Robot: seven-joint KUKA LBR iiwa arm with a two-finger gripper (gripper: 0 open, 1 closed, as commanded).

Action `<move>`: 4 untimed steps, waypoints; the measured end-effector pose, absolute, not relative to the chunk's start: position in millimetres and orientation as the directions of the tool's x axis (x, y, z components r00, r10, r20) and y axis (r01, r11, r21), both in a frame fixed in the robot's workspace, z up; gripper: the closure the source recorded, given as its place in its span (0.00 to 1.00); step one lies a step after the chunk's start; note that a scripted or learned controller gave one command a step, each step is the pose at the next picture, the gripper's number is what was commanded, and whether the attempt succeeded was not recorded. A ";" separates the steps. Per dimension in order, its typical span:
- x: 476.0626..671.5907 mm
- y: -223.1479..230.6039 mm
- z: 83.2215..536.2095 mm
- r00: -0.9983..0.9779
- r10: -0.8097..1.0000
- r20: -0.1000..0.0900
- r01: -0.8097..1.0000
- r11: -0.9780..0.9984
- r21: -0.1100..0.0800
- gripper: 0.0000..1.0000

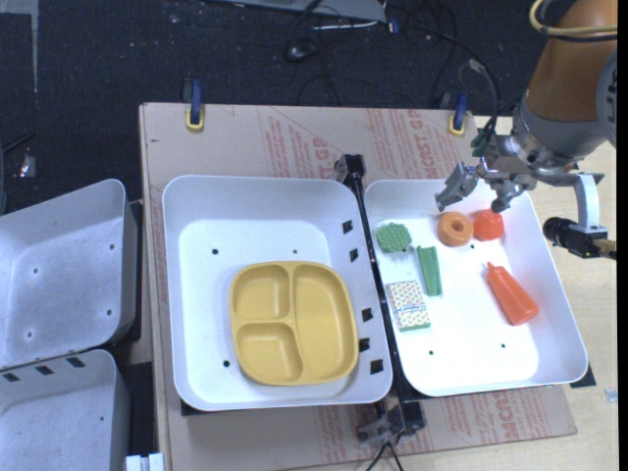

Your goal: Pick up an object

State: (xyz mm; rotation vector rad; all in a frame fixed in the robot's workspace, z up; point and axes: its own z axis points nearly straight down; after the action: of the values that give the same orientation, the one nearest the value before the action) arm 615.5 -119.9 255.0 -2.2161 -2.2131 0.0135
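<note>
My gripper [479, 196] hangs open over the far part of the right bin [471, 361], with nothing between its fingers. Just below it lie an orange ring [454, 229] and a small red-orange piece [489, 226], side by side. An orange bottle [511, 293] lies nearer the bin's right side. A green knobbly piece [393, 236], a green stick [429, 270] and a patterned card [409, 305] lie along the bin's left side.
The left bin [196, 214] holds a yellow divided plate [293, 322]. A black divider [365, 253] runs between the bins. Two yellow-blue clamps [195, 114] [457, 116] hold the board at the back. More white bins [59, 263] stand at the far left.
</note>
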 end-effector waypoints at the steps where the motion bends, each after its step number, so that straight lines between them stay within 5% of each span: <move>1: 617.5 -119.6 263.0 -0.001 1.000 -0.001 1.000 0.001 0.000 0.00; 4: 627.1 -122.1 93.4 0.001 1.000 0.000 1.000 -0.001 0.001 0.00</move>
State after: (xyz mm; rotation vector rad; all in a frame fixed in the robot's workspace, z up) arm 627.1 -122.1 93.4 -2.2235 -2.2204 -0.0016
